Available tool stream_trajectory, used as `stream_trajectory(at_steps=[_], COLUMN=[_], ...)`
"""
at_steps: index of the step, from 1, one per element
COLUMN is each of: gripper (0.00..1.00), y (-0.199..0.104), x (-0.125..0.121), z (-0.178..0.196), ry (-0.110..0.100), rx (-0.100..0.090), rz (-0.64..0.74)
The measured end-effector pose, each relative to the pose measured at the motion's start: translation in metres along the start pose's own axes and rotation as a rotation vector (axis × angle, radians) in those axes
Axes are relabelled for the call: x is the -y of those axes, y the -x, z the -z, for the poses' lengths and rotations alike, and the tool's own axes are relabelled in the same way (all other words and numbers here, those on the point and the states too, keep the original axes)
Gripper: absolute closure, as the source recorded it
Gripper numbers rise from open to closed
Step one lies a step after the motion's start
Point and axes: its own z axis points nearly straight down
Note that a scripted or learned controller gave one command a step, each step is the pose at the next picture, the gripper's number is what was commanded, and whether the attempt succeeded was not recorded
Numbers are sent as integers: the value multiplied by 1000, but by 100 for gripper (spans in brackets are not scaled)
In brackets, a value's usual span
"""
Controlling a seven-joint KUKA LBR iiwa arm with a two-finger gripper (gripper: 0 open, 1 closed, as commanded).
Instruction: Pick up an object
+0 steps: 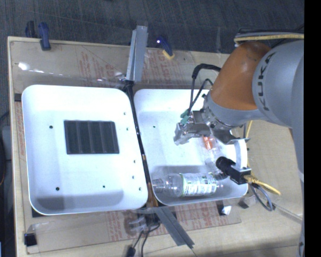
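A clear plastic bottle (186,185) with a white label lies on its side along the near wall of the right bin (155,111). My gripper (183,132) hangs over the middle of that bin, above and apart from the bottle. A small orange-red item (207,142) shows just right of the gripper, partly hidden by the wrist. In the left bin (43,111) lies a dark ribbed rectangular slab (91,137), flat near the centre.
The grey arm with its orange band (241,84) covers the right side of the right bin. A metal divider bar (136,52) stands behind the bins. Blue clamps (43,35) grip the bench's far edge.
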Motion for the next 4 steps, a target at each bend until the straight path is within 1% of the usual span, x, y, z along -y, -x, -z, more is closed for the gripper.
stream_trajectory(at_steps=[1, 2, 3, 4], gripper=[0, 0, 0, 0], y=[0, 66, 84, 91], x=[0, -9, -48, -49], z=[0, 24, 3, 4], ry=[0, 5, 5, 5], rx=[1, 2, 1, 2], rz=[0, -138, -88, 96])
